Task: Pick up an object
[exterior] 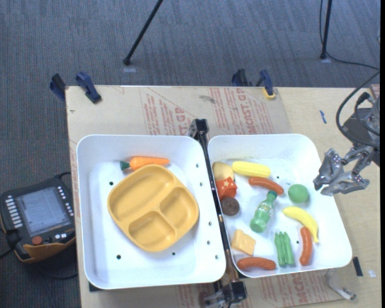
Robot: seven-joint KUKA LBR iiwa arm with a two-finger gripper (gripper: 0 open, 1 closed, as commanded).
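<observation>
Nearest the lens, at the bottom edge, a dark clamp point(226, 294) sits where the two bins meet. Far left, off the bench, a teach pendant point(35, 217) with a grey screen lies on the carpet. The left bin point(141, 138) holds a yellow divided plate point(153, 207), and a toy carrot point(147, 162) lies just beyond the plate's far edge, close against it. The right bin point(269, 136) carries everything else that could be picked. Along its left wall are a pale rounded piece point(221, 171), a small red piece point(226, 187) and a brown disc point(230, 205), packed close together. Next come a yellow corn cob point(251, 169), a red sausage point(266, 185) just beside it, a green bottle point(263, 212) lying tilted, and a cheese wedge point(243, 242) with a second sausage point(256, 263) near the front wall. Further right lie green beans point(283, 248), a green ball point(298, 193), a banana point(301, 220) and a third sausage point(305, 246) below the banana's tip. At the far right, the gripper point(337, 175) hangs over the right bin's right rim, its claw spread apart with nothing between the fingers point(325, 167). It stands just right of the green ball and clear of every toy. Cables loop behind it above the cardboard-topped bench point(179, 108).
</observation>
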